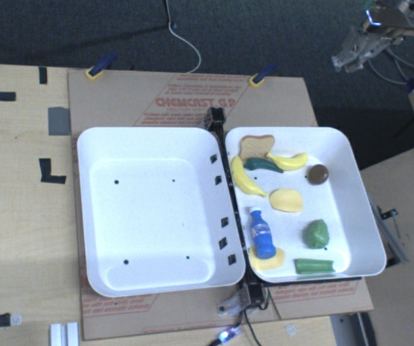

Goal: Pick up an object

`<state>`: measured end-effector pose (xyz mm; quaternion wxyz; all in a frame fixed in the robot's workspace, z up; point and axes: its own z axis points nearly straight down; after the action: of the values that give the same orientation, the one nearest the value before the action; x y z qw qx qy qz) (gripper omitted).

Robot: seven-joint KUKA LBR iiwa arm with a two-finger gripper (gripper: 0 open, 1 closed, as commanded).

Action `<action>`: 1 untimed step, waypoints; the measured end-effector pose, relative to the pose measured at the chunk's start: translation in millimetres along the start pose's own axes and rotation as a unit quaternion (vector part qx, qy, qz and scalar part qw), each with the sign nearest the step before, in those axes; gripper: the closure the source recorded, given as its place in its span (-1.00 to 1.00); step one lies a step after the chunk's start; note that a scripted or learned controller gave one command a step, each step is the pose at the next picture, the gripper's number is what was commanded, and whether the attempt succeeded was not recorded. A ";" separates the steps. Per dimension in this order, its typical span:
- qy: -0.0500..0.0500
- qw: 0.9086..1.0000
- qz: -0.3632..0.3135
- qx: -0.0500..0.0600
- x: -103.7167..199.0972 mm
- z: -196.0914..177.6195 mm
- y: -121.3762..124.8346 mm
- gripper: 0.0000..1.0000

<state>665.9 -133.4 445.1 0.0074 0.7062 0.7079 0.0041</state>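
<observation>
Gripper (358,49) hangs at two o'clock, high above the dark floor and well apart from both bins; whether it is wide or narrow I cannot tell, and it touches nothing. Right bin (351,166) holds every object: bread slice (256,145) at its twelve o'clock, two bananas (291,161) (244,179), brown ball (316,174), yellow lump (286,200), blue bottle (262,233), green lump (316,233) and green stick (313,266) at five o'clock. Left bin (91,150) lies at nine o'clock.

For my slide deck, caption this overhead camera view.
Toy foods and a blue bottle fill the right bin; the gripper hovers off-bench.
</observation>
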 end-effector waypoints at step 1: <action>0.001 1.000 -0.001 0.002 19.9 -97.5 -4.5 1.00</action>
<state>659.8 -113.0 542.4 0.0052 0.7057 0.7085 0.0035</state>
